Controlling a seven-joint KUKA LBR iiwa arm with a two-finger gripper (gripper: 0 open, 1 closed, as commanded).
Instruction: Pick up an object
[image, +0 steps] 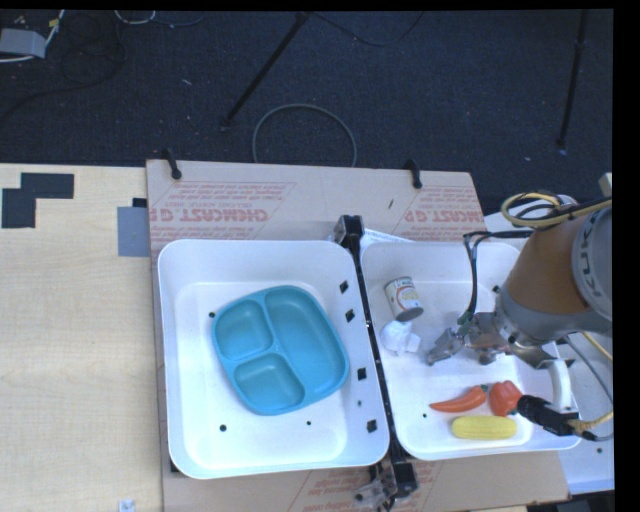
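- Gripper (445, 348) low in the right bin (440, 262), reaching in from the right, fingers pointing left; open or closed, cannot tell at this size.
- Nothing seen between the fingers.
- Just left of the fingertips: a small white object (400, 339), crumpled-looking, near the bin's left wall; touching the fingers or not, unclear.
- Above that, a small can (403, 296) on its side, white with a red band, apart from the gripper.
- Below the gripper, toward the bin's near edge: an orange pepper (458, 402), lying flat, tip pointing left.
- Right of the pepper, a red object (505, 396), close beside it.
- Just below those two, a yellow object (484, 428), long and lying flat along the near wall.
- Behind the gripper, the arm (550, 275), orange band and grey wrist, over the bin's right side.
- Across the divider, the left bin (190, 270), holding a blue plate (280, 348) with three compartments, tilted slightly, roughly centred.
- Under both bins, cardboard (300, 205) with red print, on the bench (70, 340).
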